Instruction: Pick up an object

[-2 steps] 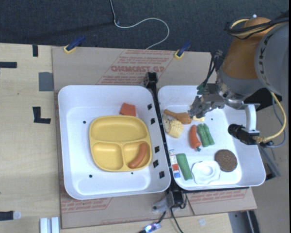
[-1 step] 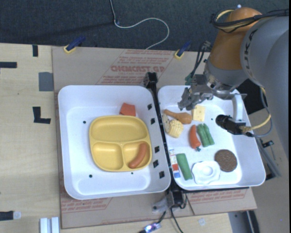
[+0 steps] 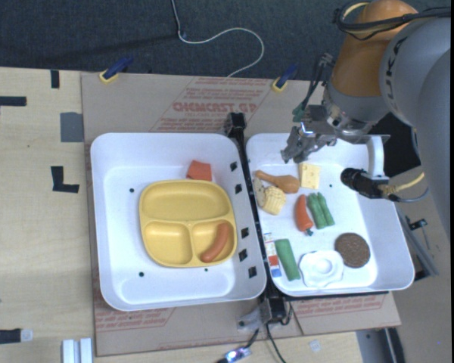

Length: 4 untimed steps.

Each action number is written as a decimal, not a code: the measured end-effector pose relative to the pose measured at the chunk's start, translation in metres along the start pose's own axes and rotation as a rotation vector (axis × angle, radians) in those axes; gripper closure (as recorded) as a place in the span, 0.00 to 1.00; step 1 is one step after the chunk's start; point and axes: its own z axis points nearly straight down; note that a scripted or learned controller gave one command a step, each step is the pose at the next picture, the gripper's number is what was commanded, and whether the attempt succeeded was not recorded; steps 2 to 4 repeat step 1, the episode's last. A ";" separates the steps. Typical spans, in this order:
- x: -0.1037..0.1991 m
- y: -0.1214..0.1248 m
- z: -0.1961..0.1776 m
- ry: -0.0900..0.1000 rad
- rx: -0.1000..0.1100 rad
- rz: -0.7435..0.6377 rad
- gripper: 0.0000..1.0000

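cheese slice (image 3: pixel 310 175) lies just below the gripper (image 3: pixel 296 151), whose fingers hang open, holding nothing.

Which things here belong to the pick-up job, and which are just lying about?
Job: gripper; right bin toys: drumstick, cheese, carrot, fried egg, brown patty.

Lying about: yellow tray, sausage, orange block, white cable.

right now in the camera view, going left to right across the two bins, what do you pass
yellow tray → orange block → sausage → corn → carrot → fried egg → brown patty
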 end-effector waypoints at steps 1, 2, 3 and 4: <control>0.001 -0.013 0.016 -0.001 0.003 0.002 1.00; 0.001 -0.013 0.016 -0.001 0.003 0.002 1.00; 0.001 -0.013 0.016 -0.001 0.003 0.002 1.00; 0.001 -0.013 0.016 -0.001 0.003 0.002 1.00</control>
